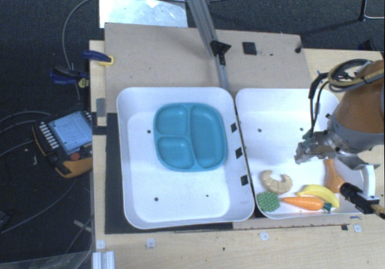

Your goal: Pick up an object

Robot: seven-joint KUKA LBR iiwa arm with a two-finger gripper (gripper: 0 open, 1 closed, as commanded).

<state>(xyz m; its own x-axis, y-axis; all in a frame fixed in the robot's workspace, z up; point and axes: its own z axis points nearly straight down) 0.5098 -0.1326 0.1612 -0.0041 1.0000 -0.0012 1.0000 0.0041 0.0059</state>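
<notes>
The right bin (271, 111) holds several toy foods along its near edge: a tan croissant (275, 182), a green leafy piece (268, 201), an orange carrot (304, 203), a yellow banana (319, 192) and a brown-orange piece (331, 173). My gripper (309, 151) hangs over the right part of this bin, just above and right of the croissant and left of the brown-orange piece. Nothing can be seen held in it. The grey wrist with its orange band (361, 111) rises behind it and hides the bin's right wall.
In the left bin (135, 195) lies a blue divided plate (190, 136). A grey pole (201, 12) slants over the back board. Cables, clamps and a handheld device (65, 135) lie left of the bench.
</notes>
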